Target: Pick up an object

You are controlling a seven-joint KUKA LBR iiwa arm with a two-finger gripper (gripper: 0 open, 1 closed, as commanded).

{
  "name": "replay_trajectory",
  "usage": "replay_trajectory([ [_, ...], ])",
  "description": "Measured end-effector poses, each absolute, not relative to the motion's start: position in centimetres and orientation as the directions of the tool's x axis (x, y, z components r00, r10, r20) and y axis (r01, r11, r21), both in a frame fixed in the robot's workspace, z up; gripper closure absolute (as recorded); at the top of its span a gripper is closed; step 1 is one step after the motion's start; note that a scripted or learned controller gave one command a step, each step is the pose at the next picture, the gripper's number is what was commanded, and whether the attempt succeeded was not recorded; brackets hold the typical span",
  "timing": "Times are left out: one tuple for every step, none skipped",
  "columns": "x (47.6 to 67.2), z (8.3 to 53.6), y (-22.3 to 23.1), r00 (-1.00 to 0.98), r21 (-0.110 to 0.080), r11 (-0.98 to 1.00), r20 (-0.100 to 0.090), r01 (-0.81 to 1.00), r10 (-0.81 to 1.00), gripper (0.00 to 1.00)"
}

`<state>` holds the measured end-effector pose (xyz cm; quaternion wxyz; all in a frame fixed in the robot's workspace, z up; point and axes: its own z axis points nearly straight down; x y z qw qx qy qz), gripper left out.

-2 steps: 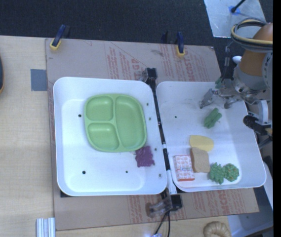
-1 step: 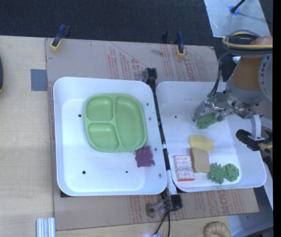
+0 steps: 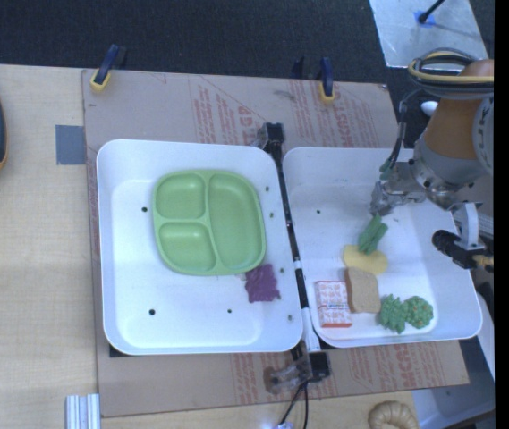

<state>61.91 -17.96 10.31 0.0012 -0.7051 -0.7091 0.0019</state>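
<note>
Your hand (image 3: 388, 202) hangs over the right bin (image 3: 326, 172), just above a green stalk-shaped piece (image 3: 372, 235) lying on the bin floor. You cannot tell its finger state.

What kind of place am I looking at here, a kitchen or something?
Probably a robot test bench, not a kitchen: two white bins clamped to a board, toy food such as a green piece, and a robot arm reaching in over the right one.
</note>
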Motion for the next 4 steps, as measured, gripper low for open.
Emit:
replay_trajectory([
  [61.9, 10.3, -18.0, -0.006, -0.005, 0.006, -0.001, 1.000, 1.000, 0.00],
  [58.3, 9.0, -12.7, -0.009, -0.009, 0.009, 0.003, 1.000, 1.000, 0.00],
  [54.4, 9.1, -12.1, -0.004, -0.008, 0.004, 0.001, 1.000, 1.000, 0.00],
  [57.7, 9.2, -15.0, -0.002, 0.000, 0.002, -0.002, 1.000, 1.000, 0.00],
])
